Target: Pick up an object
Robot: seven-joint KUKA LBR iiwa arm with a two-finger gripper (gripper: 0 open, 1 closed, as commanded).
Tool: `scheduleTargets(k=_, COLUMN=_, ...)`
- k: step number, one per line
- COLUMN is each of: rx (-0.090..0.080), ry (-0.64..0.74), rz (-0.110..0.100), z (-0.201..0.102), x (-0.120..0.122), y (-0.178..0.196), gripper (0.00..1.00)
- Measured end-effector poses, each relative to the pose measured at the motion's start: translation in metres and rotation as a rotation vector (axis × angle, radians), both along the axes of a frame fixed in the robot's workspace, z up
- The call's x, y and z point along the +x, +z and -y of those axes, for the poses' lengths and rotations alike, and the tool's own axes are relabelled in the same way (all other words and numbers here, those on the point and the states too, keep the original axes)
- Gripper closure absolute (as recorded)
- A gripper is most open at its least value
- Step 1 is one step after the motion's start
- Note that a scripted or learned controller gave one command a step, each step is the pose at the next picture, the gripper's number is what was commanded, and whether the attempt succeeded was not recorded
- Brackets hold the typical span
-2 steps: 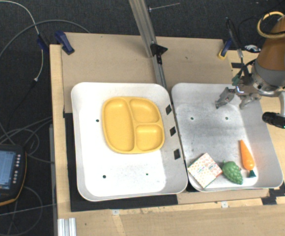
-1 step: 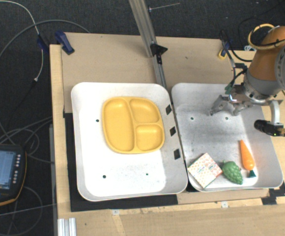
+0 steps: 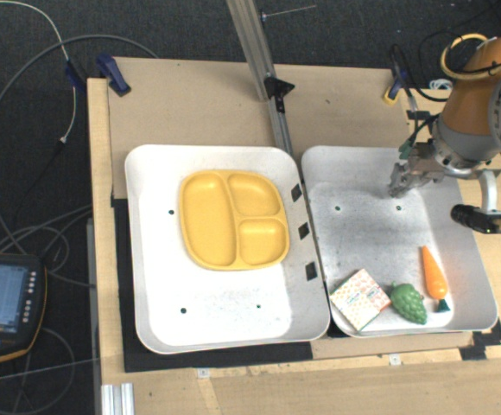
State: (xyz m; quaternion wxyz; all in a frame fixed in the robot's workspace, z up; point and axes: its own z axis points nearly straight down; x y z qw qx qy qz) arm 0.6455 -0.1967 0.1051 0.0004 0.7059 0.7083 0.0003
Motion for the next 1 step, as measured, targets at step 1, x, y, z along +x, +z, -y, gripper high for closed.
scheduleTargets(k=1, rx=-0.001, ry=-0.001, rz=0.006, z=-0.0017, x=0.0034, y=0.0446, gripper=1.00)
